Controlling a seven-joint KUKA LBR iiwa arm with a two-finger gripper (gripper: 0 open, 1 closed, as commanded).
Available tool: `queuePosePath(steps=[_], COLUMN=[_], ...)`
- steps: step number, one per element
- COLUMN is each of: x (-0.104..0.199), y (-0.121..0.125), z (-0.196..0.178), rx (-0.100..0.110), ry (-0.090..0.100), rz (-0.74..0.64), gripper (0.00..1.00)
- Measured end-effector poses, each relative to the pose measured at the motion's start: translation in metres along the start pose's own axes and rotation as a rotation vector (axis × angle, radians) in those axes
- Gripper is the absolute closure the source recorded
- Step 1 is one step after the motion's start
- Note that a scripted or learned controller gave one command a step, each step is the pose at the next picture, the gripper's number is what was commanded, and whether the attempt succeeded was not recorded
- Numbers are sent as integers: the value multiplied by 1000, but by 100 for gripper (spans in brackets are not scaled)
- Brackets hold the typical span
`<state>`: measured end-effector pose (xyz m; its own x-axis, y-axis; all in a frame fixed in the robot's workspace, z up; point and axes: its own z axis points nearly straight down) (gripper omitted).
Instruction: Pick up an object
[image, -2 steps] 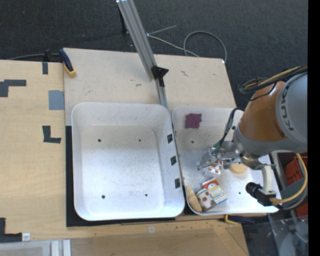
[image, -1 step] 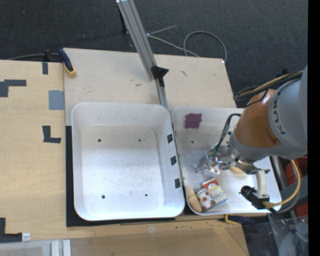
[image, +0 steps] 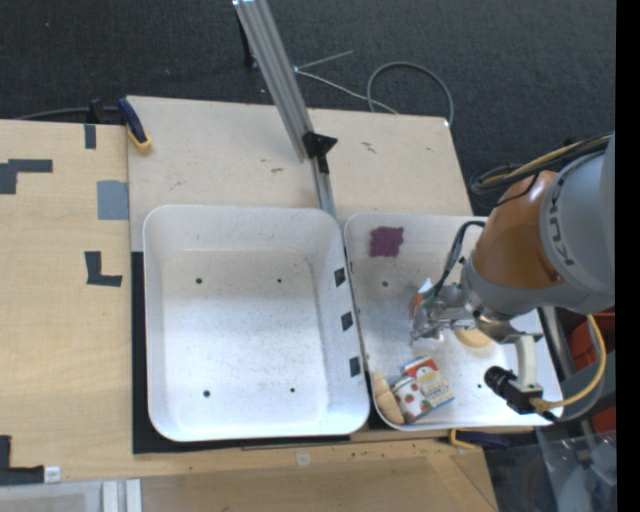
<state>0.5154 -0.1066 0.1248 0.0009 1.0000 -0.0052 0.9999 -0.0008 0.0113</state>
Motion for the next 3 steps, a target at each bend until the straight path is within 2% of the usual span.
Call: queuePosePath(steps=[1, 3], x=[3, -4], y=[3, 10], z=[-42, -128], rx=[9, 8], ry=[5, 4], rz=[-3, -2], gripper=[100, 100])
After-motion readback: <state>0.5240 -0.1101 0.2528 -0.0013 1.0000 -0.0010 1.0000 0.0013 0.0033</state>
